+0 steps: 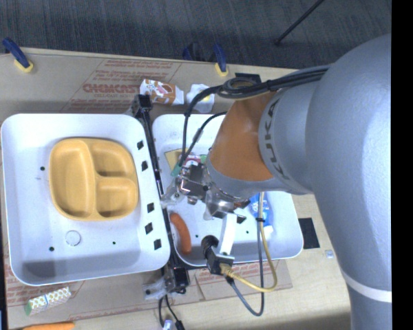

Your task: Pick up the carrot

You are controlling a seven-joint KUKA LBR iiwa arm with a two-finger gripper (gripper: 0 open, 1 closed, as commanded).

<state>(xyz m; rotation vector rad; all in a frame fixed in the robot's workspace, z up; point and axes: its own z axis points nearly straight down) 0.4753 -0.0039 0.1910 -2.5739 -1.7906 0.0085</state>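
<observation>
grey carpet runs across the top of the frame, and brown cardboard (pixel 96 81) covers the bench under two white bins. the arm (pixel 310 129) takes up the right half and hides most of the right bin (pixel 289 243), whose upper and right parts cannot be made out. the gripper (pixel 187 184) sits low over that bin's left side, near the centre of the frame, among cables. whether it is spread or pressed together cannot be told.

the carrot (pixel 181 231) lies in the right bin's lower left corner, just beside the wall next to the left bin (pixel 14 184), below the gripper. a blue thing (pixel 261 208) peeks out from under the arm, too hidden to name.

the left bin holds a yellow tray (pixel 93 179) with three compartments, set in its upper middle; bare white floor is open along the bin's lower part.

a wrapper (pixel 158 90) lies on the cardboard above the gap between the bins. blue clamps (pixel 17 55) grip the cardboard's top edge. an orange thing (pixel 51 326) is cut off at the bottom left.
</observation>
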